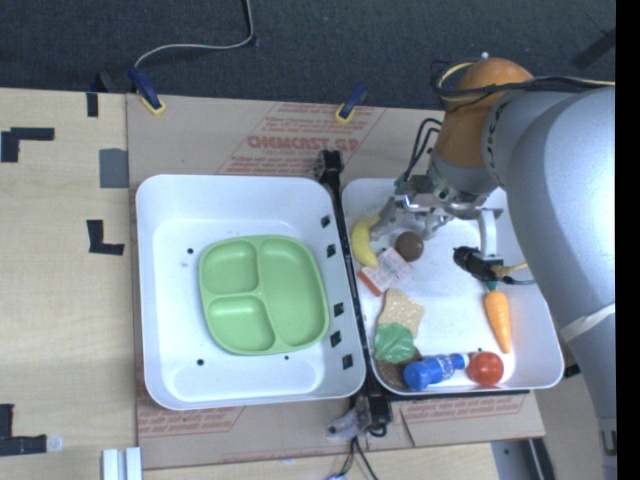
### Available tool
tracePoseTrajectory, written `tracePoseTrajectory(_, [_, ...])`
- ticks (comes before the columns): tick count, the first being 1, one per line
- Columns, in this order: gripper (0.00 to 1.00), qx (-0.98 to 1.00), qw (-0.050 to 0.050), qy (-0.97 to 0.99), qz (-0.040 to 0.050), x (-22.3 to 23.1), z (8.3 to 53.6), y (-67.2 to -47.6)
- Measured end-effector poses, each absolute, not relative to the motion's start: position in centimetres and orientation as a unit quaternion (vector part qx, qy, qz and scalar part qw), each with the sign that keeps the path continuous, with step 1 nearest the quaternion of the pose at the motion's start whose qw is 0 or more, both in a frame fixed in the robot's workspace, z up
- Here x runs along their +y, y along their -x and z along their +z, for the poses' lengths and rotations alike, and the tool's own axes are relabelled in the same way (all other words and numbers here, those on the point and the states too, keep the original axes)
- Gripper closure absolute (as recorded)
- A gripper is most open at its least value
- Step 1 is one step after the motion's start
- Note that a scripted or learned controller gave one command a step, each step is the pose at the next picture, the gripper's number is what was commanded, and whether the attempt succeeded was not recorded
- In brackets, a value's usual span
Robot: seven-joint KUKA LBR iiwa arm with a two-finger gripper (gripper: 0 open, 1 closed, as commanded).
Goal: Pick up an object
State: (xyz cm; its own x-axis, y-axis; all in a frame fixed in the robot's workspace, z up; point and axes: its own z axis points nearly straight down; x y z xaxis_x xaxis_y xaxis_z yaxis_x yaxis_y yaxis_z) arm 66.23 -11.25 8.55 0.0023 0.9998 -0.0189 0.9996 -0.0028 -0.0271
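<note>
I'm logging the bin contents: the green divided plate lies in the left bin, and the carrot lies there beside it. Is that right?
Not quite. The green divided plate does lie in the left bin, but the carrot lies in the right bin, near its right wall, as the camera view shows.

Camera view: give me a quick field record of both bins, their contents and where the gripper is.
left bin: holds a green divided plate
right bin: banana, brown ball, carrot, green leafy item, blue bottle, red tomato, tan bread slice
gripper: over the upper part of the right bin, just above the brown ball and beside the banana
fingers: state not readable from this angle
held: nothing visibly between the fingers
</note>
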Motion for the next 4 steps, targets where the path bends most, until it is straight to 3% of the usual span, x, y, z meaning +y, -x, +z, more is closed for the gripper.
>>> tracePoseTrajectory(1, [0.00,-0.707,-0.002,0.707,-0.0001,-13.5,8.7,-62.4])
tracePoseTrajectory(2, [0.00,-0.707,0.003,0.707,0.0132,-11.6,8.5,-66.3])
tracePoseTrajectory(3, [0.00,-0.707,-0.002,0.707,0.0001,-12.8,8.6,-62.7])
tracePoseTrajectory(4, [0.00,-0.706,0.005,0.707,0.0181,-11.1,8.5,-66.1])
